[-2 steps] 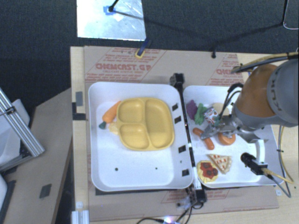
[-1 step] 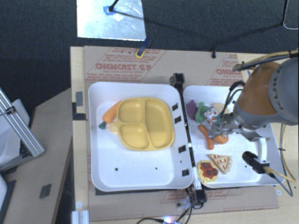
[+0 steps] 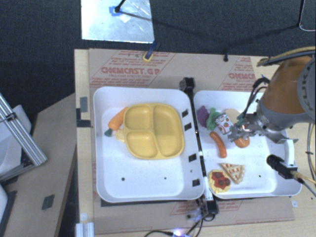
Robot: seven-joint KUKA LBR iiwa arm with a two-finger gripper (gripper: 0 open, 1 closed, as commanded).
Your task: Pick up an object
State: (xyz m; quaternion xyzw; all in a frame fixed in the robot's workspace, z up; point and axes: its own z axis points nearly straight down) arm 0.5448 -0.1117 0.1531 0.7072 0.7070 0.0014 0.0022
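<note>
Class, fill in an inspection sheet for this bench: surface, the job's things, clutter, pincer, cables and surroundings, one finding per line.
Surface: two white bins side by side, left bin, right bin, on a cardboard sheet.
Job's things: toy sausage, pizza slice, round pizza, purple and green toys in the right bin.
Clutter: yellow divided plate and carrot in the left bin.
Pincer: pincer low over the right bin; grip unclear.
Cables: black cable across the floor.
Surroundings: dark carpet, metal sheet.

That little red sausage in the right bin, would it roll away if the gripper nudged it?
Probably: the sausage looks round and smooth, lying loose on the bin's flat floor. It seems a light, stiff toy, so it might also slip.
</note>
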